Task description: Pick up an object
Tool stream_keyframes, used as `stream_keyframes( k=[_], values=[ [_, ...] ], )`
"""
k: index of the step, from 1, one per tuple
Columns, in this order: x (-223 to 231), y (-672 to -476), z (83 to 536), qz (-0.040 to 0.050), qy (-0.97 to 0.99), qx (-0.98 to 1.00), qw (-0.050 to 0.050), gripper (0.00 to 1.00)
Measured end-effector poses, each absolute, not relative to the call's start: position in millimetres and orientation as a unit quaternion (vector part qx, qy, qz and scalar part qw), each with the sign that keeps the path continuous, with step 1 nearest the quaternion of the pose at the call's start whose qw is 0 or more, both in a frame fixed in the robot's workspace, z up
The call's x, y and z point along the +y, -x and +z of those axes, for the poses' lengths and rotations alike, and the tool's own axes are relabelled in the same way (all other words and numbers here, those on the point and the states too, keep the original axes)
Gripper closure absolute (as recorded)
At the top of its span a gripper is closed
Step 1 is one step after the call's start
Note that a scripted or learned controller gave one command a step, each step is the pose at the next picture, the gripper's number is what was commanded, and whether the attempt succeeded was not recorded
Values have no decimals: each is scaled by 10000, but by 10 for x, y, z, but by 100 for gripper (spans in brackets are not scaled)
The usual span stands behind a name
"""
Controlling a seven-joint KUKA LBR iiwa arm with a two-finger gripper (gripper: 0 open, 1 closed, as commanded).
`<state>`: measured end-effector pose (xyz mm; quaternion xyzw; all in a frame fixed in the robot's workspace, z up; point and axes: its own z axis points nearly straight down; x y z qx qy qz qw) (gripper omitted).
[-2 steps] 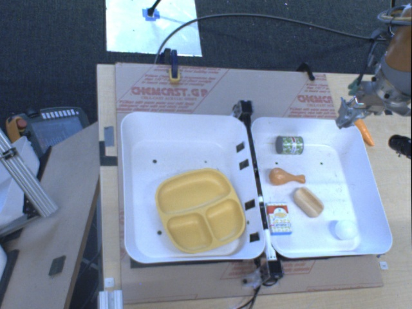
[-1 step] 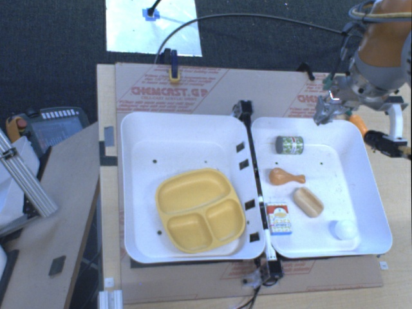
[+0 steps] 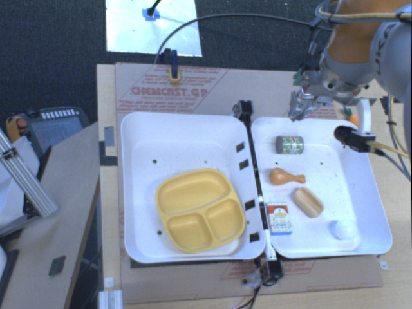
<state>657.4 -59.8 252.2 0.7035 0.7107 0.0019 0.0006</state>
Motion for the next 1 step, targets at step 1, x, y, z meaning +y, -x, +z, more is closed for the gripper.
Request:
stream_keyframes(
  k=[1],
  values=[
    [-49,-6560,2371,13,-7037,7105,-2,100]
  ],
)
